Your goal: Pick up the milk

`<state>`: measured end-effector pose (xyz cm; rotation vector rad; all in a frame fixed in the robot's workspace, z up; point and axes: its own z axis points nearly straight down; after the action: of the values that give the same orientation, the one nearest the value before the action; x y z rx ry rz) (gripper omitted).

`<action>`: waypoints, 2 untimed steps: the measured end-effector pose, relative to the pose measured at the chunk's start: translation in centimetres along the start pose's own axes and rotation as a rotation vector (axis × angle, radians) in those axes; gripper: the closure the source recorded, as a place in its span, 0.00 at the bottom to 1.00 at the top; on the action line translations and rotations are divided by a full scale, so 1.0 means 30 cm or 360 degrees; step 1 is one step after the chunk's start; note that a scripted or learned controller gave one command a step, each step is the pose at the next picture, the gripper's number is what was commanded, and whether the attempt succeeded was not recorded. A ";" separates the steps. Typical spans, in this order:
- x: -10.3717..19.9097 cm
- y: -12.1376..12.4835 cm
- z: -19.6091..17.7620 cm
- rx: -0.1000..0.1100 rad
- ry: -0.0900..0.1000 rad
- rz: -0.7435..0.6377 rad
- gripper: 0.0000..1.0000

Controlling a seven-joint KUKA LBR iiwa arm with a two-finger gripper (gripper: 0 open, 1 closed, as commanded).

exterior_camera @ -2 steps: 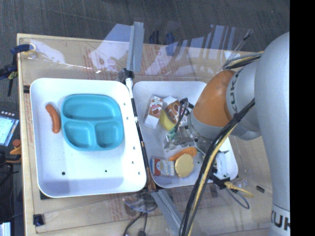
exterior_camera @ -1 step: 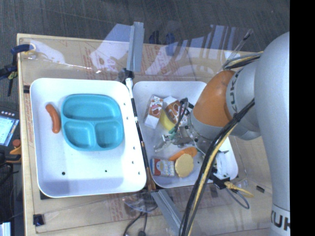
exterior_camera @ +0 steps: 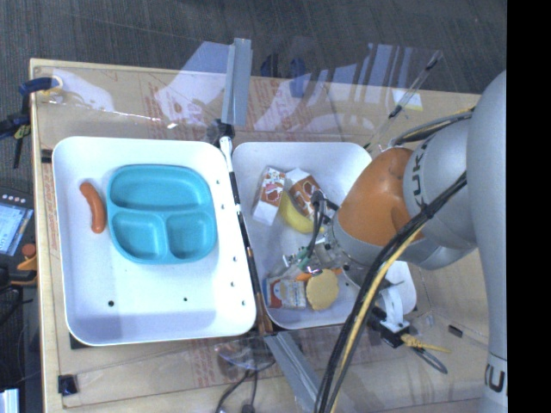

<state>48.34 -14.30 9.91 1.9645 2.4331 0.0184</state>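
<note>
The bench (exterior_camera: 129, 364) is covered in clear plastic sheeting over printed cardboard. Two shallow white bins sit directly on it (side by side, edges touching): the left bin (exterior_camera: 77, 308) and the right bin (exterior_camera: 344, 155).

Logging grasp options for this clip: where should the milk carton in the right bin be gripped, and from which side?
Judging by its pose, grip the milk carton across its narrow sides from straight above: it lies flat near the right bin far-left corner, bin wall on its left, yellow item close on the right.

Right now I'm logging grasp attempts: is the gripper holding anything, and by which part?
Cannot be told: the arm's orange band covers the gripper over the right bin.
</note>
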 end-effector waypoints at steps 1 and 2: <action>-0.153 0.386 -0.128 0.0030 0.0009 -0.0238 0.00; -0.209 0.548 -0.022 -0.0003 -0.0008 -0.0226 0.00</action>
<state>65.72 -16.96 10.88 1.7839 2.5616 0.0139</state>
